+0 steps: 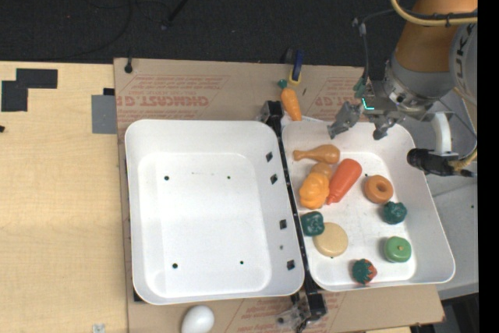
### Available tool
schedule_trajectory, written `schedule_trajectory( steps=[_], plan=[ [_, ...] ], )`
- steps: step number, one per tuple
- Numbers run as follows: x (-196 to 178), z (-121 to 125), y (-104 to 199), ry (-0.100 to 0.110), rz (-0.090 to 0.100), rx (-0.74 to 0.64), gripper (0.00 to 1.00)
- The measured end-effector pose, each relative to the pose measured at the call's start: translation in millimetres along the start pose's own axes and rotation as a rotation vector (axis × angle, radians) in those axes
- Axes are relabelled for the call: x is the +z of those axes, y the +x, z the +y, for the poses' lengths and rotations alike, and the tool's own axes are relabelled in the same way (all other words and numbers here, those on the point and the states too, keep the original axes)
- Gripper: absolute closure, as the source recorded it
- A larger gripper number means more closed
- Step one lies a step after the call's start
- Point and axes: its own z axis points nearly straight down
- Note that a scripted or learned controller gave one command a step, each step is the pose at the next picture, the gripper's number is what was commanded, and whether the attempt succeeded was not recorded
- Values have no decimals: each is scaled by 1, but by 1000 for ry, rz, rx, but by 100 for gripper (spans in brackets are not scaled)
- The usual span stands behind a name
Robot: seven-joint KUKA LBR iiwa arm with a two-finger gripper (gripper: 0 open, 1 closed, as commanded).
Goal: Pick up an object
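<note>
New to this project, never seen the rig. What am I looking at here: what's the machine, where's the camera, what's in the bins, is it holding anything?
One camera is fixed above a bench and looks down at a slant. The grey and orange shape at the right is a robot arm; its gripper hangs over the far edge of the right bin, with its fingers spread and nothing between them. That bin holds toy food: a drumstick, a red-orange carrot, a yellow-orange lump, a donut, a pale round disc and several small green pieces. The left bin is beside it. A small orange toy lies on the cardboard behind the bins, and a white ball in front.
</note>
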Motion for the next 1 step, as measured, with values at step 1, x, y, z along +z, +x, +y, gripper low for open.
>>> schedule_trajectory(
  steps=[1],
  plan=[
    [77, -35, -55, 7, 0, 5, 0]
  ],
)
